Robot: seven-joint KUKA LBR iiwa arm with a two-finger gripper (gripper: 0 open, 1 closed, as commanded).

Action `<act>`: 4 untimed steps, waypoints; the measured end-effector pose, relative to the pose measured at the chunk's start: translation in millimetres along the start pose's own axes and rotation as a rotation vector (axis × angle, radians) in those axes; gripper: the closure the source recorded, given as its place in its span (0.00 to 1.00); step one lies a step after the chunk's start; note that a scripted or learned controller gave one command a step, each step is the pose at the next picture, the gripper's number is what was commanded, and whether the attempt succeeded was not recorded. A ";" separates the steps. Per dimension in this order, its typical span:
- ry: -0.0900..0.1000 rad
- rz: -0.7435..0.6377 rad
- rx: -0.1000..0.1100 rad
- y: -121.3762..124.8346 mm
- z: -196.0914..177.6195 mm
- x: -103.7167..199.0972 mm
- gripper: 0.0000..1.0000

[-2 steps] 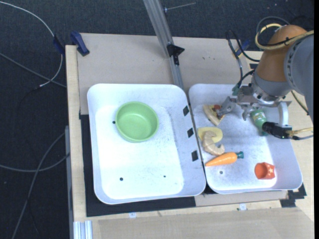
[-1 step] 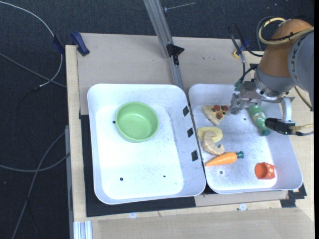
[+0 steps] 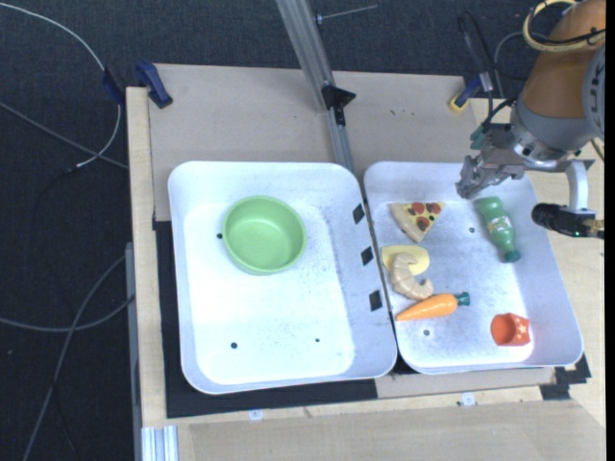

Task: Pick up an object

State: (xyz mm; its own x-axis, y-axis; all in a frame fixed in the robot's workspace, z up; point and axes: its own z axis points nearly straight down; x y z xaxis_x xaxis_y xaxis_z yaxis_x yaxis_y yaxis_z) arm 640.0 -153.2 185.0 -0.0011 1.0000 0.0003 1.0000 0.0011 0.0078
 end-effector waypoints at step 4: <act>0.005 -0.005 0.018 11.7 -98.3 104.1 1.00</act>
State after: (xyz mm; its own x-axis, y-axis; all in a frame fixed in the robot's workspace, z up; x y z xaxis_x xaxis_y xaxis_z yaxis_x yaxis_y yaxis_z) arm 650.8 -49.1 283.4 -0.0064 1.0000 0.0055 0.9999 0.0064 -0.0097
